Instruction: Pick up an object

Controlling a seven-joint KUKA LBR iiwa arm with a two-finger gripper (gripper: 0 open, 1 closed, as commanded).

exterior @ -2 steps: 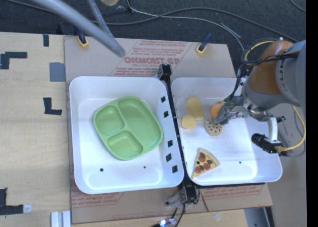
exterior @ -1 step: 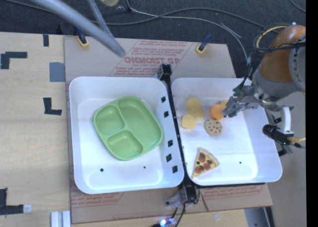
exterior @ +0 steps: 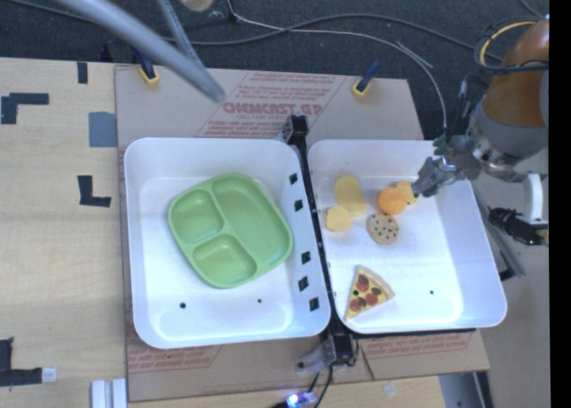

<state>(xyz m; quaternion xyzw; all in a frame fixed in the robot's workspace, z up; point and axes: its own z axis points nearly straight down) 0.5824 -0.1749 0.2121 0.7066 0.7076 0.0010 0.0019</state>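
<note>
We note the end effector (exterior: 426, 179), its state impossible to tell, just right of the orange ball (exterior: 392, 199); we judge the ball may roll away if nudged.

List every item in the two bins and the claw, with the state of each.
green tray: flat in left bin, compartments bare
pizza slice: flat in right bin
cookie: flat in right bin
orange ball: right bin, by the claw
yellow pieces: two, touching
claw: low over right bin, beside the ball
</note>
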